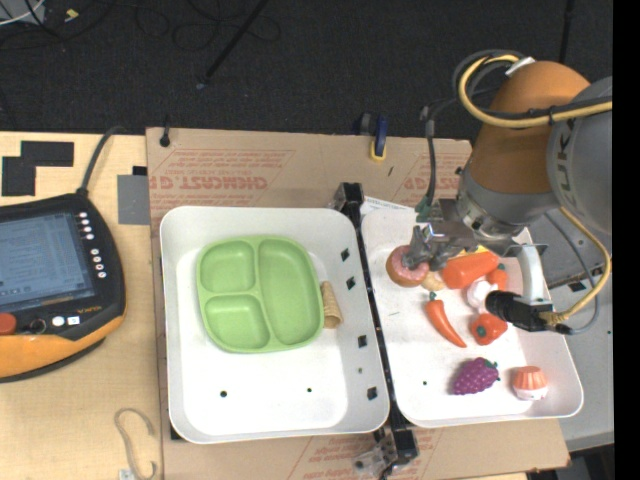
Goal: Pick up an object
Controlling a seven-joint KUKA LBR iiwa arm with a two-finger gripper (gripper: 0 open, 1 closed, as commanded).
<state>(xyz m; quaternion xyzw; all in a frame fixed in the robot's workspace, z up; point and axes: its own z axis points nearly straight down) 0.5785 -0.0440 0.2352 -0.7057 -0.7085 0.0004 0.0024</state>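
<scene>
1. You're looking at the arm (530, 158) reaching into the rt bin (560, 398), gripper (428, 251) hanging over a pink donut (405, 266) nr the divider; can't tell its state
2. Orange carrot (470, 268) lying just rt of the donut, red chili (445, 321) below
3. Purple grapes (475, 376) sitting nr the front wall
4. Lt bin (180, 388) holding a green tray (258, 294)

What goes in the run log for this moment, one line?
arm: over right bin | gripper: low by doughnut, carrot | grasp: unconfirmed | left bin: green tray | loose: chili, grapes
</scene>
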